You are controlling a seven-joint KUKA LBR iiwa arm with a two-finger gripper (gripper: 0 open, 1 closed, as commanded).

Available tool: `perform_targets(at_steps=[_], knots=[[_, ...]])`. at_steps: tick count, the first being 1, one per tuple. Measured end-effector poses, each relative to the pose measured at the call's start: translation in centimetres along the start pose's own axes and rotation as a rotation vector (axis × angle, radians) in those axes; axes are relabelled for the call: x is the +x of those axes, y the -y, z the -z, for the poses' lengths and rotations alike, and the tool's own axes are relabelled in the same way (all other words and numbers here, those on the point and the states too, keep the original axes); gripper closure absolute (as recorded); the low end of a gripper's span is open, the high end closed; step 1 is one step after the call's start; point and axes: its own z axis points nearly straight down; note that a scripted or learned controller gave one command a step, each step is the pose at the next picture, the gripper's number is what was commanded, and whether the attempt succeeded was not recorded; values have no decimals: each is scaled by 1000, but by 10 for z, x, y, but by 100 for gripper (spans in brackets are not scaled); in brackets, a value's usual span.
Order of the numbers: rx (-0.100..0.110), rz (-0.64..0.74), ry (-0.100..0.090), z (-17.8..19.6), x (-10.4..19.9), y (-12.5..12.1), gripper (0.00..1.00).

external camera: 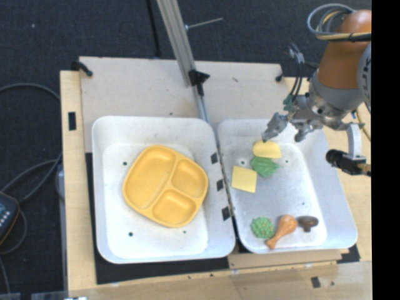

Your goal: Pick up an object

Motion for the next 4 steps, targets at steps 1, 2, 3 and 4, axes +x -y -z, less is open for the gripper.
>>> perform_targets(at_steps=[1,2,3,4], knots=[[0,0,0,0,0,0,0],[6,-3,1,-56,-2,11,0],[5,-4,1,-100,-2,6,0],[1,-3,3,-143,-3,6,0]])
